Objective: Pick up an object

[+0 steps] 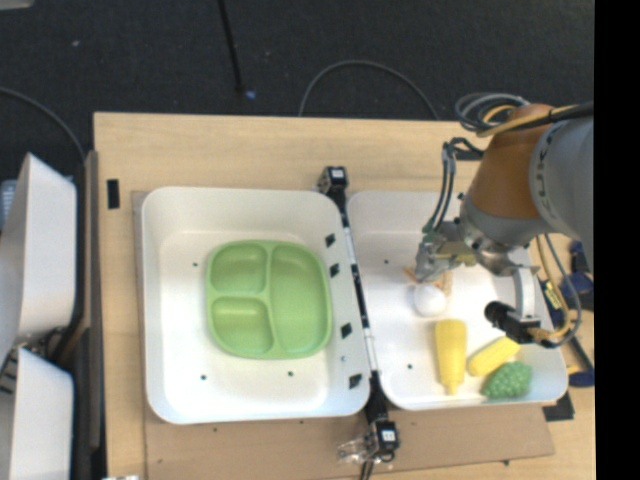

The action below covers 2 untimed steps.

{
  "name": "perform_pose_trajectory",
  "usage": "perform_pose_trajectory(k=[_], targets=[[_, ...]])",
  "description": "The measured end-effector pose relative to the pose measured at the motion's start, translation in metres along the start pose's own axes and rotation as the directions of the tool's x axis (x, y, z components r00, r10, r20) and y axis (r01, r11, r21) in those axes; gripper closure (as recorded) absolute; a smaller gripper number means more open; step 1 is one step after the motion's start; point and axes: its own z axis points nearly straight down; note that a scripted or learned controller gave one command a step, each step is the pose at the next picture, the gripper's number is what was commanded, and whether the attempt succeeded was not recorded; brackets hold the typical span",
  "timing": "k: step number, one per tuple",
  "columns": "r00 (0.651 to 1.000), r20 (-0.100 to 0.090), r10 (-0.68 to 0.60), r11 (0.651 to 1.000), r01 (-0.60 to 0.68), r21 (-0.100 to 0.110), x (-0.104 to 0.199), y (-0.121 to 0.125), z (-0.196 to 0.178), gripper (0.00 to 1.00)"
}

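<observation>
Four small things lie in the right bin (395,228), and I am low over one of them, so the step in hand is, I judge, the reaching for a grasp. My pincer (432,268) hangs near the middle of that bin, directly above a white ball (430,300) and very close to it; whether it already touches the ball I cannot tell. Something small and tan (413,271) sits just beside the pincer on the side toward the other bin, too blurred for me to name it.

About the pincer itself I must be honest: from this slanted camera my own wrist hides it, and I cannot tell if it is released or clenched. Nothing is seen grasped in it.

Toward the front edge of the bin lies a yellow piece like a corn cob (450,353), next to it a shorter yellow piece (492,355), and in the front right corner a green bumpy thing (508,380). The left bin (160,268) carries a green divided plate (270,300) in its middle.

For the next move I think I need to come straight down around the ball. It is round and may roll away.
</observation>
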Motion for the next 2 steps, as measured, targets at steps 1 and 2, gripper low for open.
perform_pose_trajectory(k=[1, 2], targets=[[1.000, 0.001, -0.006, 1.000, 0.006, -0.003, -0.005, 0.006, -0.063, 1.00], [1.000, 0.001, -0.001, 1.000, 0.001, -0.003, -0.016, 0.003, -0.118, 1.00]])
